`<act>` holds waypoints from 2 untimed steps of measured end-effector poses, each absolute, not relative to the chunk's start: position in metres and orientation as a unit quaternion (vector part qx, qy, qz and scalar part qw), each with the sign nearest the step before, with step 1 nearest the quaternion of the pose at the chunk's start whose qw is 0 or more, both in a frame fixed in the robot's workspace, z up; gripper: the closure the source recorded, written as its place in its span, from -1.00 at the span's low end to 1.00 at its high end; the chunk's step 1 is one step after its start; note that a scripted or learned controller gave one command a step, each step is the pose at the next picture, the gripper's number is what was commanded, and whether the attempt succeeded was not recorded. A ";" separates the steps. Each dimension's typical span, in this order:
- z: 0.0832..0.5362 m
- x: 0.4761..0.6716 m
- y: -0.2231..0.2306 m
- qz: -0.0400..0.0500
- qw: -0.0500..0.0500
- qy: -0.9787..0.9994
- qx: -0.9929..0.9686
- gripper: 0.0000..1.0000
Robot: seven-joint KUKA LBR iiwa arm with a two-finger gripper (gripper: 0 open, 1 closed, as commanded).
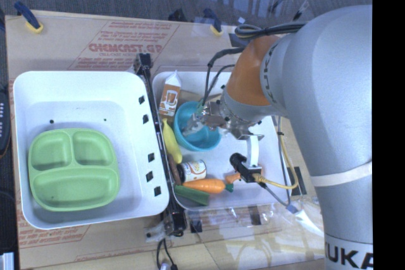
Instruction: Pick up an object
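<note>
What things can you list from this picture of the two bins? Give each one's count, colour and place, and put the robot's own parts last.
Bins: 2, white, side by side on the bench.
Plate: 1, green, three compartments, in the left bin.
Bottle: 1, white with orange-brown label, far left corner of the right bin.
Bowl: 1, blue, middle of the right bin, under the wrist.
Banana: 1, yellow, along the right bin's left wall.
Can: 1, small, orange and white label, near the banana's lower end.
Carrot: 1, orange, near edge of the right bin.
Clamps: 2, blue and yellow, on the bench's far edge.
Arm: 1, grey with orange band, from the right.
Gripper: 1, over the bowl.
</note>
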State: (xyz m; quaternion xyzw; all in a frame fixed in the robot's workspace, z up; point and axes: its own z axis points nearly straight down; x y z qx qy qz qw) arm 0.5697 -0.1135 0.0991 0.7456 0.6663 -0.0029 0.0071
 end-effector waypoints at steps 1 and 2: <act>0.111 0.571 -0.122 -0.006 0.014 0.666 0.746 1.00; 0.099 0.525 -0.135 0.005 0.006 0.620 0.785 1.00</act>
